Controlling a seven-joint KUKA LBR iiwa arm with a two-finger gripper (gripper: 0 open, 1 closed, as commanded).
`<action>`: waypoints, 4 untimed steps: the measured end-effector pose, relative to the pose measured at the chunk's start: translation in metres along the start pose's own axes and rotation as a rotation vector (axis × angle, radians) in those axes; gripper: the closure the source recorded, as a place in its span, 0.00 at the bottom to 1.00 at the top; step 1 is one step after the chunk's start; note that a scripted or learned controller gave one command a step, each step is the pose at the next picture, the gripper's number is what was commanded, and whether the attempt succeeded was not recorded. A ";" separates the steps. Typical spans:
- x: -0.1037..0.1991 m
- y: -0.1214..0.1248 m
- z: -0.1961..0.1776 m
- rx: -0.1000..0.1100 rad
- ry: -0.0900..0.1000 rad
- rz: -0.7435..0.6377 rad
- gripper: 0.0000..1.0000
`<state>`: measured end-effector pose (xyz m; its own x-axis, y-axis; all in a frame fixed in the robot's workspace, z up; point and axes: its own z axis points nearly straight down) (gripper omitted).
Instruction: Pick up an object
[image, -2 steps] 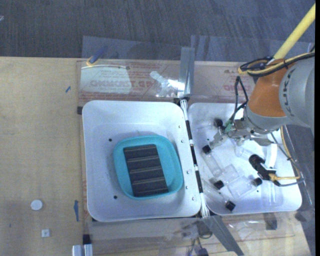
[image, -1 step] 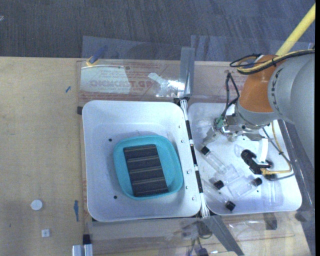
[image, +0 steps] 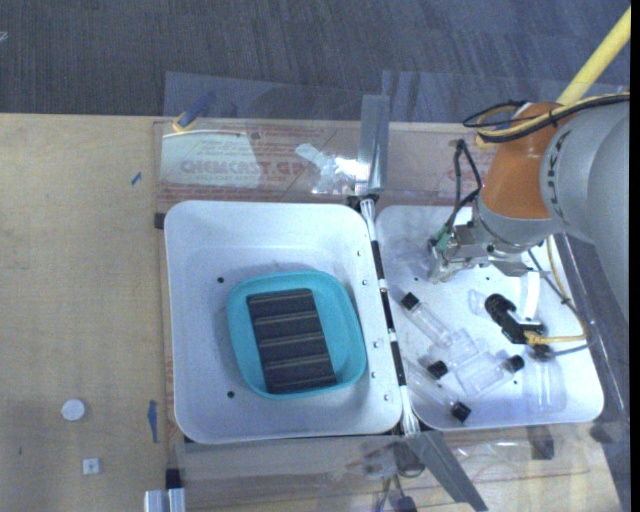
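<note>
In the right bin (image: 590, 400), small black pieces (image: 459, 410) lie among clear plastic parts (image: 470, 362); the teal tray (image: 292, 331) (dark ridged insert) fills the left bin (image: 190, 300). Farther back, the gripper (image: 445, 258) hovers, its opening impossible to tell.

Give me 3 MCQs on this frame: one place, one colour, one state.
1. Where does the dish with the dark ribbed insert lie?
A. left bin
B. right bin
C. on the bench outside the bins

2. What colour is that dish?
A. red
B. teal
C. yellow

3. How does the arm stand relative to the bins?
A. over the left bin
B. over the right bin's upper part
C. clear of both bins

Key:
1 A, the teal dish sits inside the left bin.
2 B, its rim is teal around the dark insert.
3 B, the gripper hangs over the upper part of the right bin.
</note>
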<state>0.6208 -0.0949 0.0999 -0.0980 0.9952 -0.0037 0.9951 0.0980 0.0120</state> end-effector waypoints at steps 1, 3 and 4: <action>-0.001 -0.045 -0.009 0.011 0.007 -0.392 1.00; -0.025 -0.052 0.011 0.002 0.003 -0.755 0.00; -0.025 -0.050 -0.001 -0.005 0.000 -0.753 1.00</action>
<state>0.5735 -0.1249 0.1007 -0.7520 0.6590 -0.0133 0.6590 0.7521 0.0109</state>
